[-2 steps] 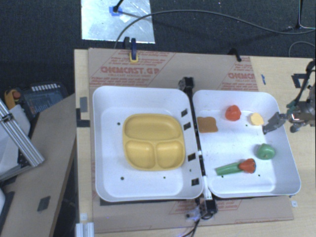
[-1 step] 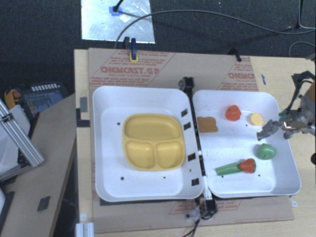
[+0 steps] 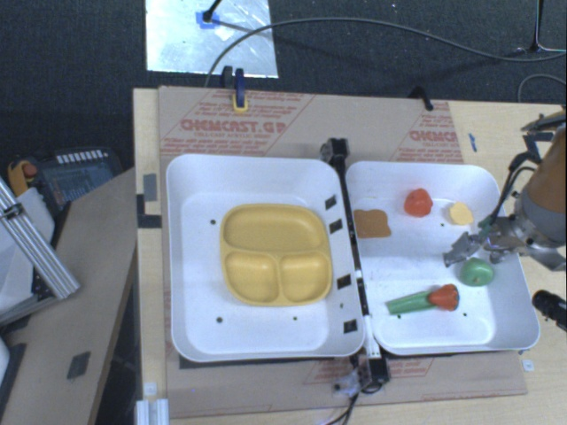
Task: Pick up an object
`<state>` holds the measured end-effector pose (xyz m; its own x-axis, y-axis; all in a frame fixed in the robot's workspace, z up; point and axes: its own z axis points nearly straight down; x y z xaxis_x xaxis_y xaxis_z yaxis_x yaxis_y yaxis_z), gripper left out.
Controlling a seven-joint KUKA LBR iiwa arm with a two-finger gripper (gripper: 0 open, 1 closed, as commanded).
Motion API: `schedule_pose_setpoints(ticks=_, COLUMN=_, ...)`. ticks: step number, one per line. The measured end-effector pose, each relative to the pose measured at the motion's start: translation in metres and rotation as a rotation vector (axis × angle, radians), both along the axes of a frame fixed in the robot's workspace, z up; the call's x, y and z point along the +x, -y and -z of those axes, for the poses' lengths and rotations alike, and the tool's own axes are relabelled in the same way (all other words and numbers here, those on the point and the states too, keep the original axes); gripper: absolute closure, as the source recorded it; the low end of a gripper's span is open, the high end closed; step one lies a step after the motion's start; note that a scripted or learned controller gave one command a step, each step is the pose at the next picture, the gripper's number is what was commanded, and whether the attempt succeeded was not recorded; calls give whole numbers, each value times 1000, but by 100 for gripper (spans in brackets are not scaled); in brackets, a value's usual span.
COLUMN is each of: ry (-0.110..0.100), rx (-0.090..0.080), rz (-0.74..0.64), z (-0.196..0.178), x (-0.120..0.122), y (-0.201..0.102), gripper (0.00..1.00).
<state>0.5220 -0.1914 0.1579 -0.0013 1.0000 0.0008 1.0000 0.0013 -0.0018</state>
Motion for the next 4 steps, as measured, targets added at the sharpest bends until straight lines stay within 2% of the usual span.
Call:
schedule_pose_setpoints(ticks=1, ry=0, rx=0, rz=0, z=54, x=10, y=2, gripper=0)
schedule_pose_setpoints(ticks=2, ry=5, rx=-2, rz=-1, z=41, x=11, y=2, gripper=100)
schedule_pose_setpoints(ticks=4, ry=9, rx=-3, rz=-3, z=-75, x=21, y=-5, gripper=100)
